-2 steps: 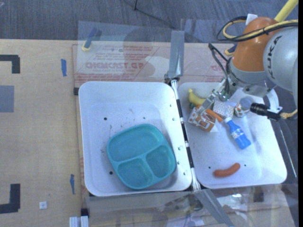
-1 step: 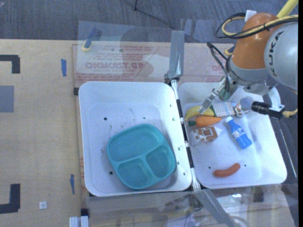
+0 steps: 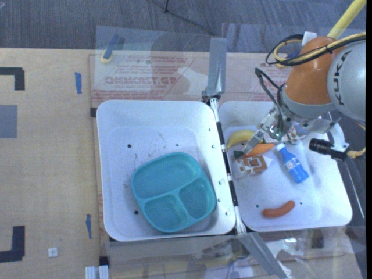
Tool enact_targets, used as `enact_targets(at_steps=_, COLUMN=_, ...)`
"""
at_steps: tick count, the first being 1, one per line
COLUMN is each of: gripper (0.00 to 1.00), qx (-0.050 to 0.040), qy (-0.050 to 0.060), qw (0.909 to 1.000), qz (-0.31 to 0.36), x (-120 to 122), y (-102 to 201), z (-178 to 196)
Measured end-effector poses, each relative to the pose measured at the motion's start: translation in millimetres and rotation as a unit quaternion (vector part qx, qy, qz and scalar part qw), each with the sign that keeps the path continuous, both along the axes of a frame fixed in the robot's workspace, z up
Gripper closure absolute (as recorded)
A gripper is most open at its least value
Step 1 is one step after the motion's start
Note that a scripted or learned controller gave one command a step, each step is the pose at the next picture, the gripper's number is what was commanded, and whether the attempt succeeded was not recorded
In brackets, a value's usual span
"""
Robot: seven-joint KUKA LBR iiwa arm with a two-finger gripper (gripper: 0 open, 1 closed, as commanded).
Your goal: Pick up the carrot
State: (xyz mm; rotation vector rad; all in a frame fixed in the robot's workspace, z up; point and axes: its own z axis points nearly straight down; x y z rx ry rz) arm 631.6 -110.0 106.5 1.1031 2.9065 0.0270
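The carrot is a small orange piece with a green stub at its left end, lying in the right bin near that bin's upper left. My gripper hangs just above and to the right of it, right over the carrot's right end. From this height I cannot see whether it touches the carrot. The grey arm with its orange band reaches in from the upper right.
Close around the carrot lie a yellow banana, a brown and white carton and a blue bottle. A sausage lies near the bin's front. The left bin holds a teal divided plate.
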Motion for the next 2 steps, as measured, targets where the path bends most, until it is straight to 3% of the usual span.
enact_targets(at_steps=1, gripper=1.0, qx=-0.0009, qy=-0.007, qw=1.0, qz=0.0, x=3.0, y=0.0, z=12.8)
enact_targets(at_steps=2, gripper=0.0, qx=-0.0008, qy=-0.006, qw=1.0, qz=-0.001, x=2.9, y=-0.1, z=12.6)
